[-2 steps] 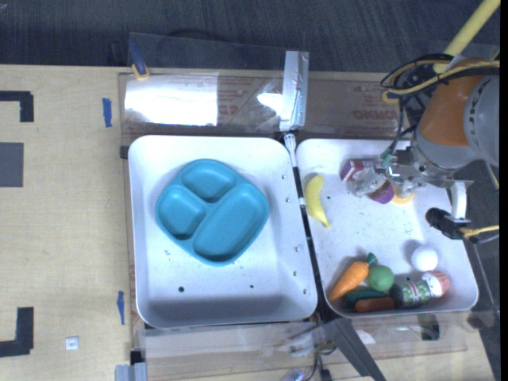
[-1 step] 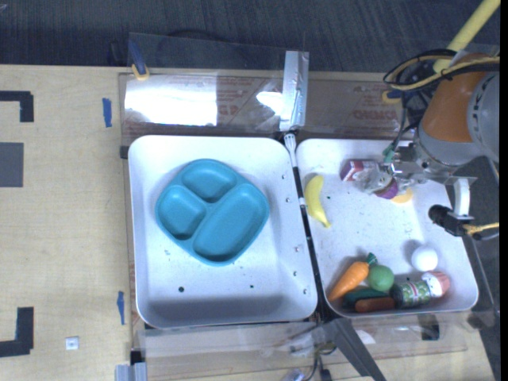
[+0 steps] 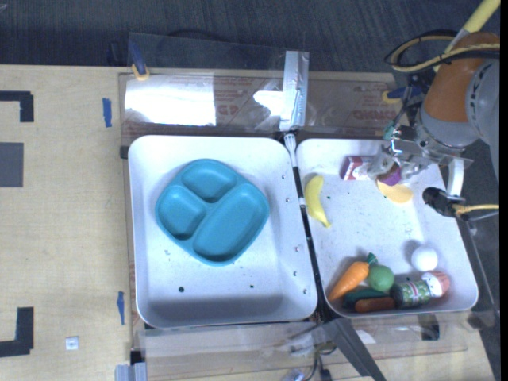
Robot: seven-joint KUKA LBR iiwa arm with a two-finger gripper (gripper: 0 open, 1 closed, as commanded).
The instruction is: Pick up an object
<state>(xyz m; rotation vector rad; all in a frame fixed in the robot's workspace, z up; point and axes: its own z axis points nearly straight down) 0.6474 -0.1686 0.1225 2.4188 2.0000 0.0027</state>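
Observation:
My gripper (image 3: 399, 165) hangs over the far right part of the right bin (image 3: 357, 213), below the grey arm with its orange band (image 3: 448, 78). A yellow object with a purple patch (image 3: 395, 190) lies right under it, partly covered by the gripper. A pink and white packet (image 3: 355, 167) lies just to the gripper's left. A yellow banana (image 3: 317, 199) rests near the bin's left wall.
In the right bin's near corner lie a carrot (image 3: 350, 279), a green piece (image 3: 381, 277), a bottle with a green label (image 3: 418, 289) and a white ball (image 3: 425, 258). The left bin (image 3: 159, 292) holds a blue divided plate (image 3: 211, 210). Cables (image 3: 421, 50) loop behind the arm.

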